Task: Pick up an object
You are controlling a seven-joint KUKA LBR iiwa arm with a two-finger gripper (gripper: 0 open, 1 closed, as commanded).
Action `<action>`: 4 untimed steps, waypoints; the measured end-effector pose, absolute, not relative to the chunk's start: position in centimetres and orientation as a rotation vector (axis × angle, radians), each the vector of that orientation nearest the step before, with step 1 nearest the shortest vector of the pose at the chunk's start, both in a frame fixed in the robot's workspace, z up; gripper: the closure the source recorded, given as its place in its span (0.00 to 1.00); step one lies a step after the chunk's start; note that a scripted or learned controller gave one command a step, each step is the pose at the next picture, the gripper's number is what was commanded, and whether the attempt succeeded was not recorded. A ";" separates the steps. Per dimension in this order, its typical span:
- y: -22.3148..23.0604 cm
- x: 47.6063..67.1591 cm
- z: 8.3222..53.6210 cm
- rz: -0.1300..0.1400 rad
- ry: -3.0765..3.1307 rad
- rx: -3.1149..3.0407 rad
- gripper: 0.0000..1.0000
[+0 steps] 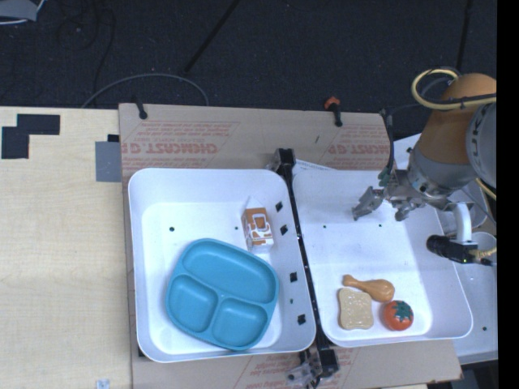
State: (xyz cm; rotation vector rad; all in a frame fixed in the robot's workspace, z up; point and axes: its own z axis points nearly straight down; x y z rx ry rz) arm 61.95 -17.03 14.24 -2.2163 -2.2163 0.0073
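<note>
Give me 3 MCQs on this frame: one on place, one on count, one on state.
1. Where is the blue plate?
A. Left bin
B. Right bin
C. On the bench outside the bins

2. How many food items lie in the right bin?
A. One
B. Three
C. Five

3. What is the gripper doing?
A. Holding the tomato
B. Holding the small carton
C. Holding nothing, above the right bin's floor

Answers:
1. A: the plate fills the left bin beside the small carton.
2. B: drumstick, bread slice and tomato sit together at the near edge.
3. C: nothing sits between the open fingers, and the food lies apart from them.
</note>
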 end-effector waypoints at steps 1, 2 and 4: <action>-16.9 61.8 8.9 0.006 -2.217 -2.217 0.00; -17.0 62.0 10.2 0.003 -2.219 -2.220 1.00; -17.6 62.4 19.1 -0.002 -2.223 -2.223 1.00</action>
